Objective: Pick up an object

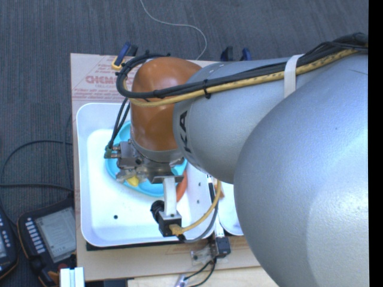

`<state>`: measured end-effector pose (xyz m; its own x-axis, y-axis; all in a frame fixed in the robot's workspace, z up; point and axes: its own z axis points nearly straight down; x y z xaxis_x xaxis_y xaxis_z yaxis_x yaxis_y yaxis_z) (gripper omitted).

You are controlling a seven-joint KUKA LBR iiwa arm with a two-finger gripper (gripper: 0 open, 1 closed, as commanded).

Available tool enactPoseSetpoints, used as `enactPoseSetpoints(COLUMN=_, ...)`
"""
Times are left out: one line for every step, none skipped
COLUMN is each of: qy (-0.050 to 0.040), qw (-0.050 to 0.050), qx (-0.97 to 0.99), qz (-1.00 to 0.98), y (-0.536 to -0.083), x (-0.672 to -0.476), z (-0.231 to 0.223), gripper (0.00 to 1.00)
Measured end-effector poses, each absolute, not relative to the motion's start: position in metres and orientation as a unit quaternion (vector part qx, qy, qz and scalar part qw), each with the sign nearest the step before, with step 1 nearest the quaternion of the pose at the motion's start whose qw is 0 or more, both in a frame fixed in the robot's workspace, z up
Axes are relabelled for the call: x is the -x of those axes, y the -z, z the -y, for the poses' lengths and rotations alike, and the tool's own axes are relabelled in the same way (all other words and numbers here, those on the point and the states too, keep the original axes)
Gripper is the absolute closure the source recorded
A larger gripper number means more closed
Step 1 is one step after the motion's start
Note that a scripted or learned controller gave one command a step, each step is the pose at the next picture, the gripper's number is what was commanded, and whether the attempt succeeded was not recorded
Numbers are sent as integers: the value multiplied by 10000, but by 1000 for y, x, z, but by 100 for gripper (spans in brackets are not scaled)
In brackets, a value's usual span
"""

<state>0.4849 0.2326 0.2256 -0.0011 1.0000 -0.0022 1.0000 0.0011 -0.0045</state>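
Ribbed grey carpet surrounds a glossy white bin [96, 220] where the pincer [133, 173], grip state unclear, overlaps a round blue dish [119, 141].

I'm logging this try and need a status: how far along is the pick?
Done: the arm has reached over the left bin, its wrist low above a light blue object with something yellow beside it. In hand: nothing I can confirm; the wrist hides the gripper's tips. Left: closing on an object, if not yet done, and lifting it clear of the bin.
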Motion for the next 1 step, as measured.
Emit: enactPoseSetpoints(qy=-18, qw=4, qx=7068, qz=7075, y=-212, x=-483, z=-233, gripper=100)
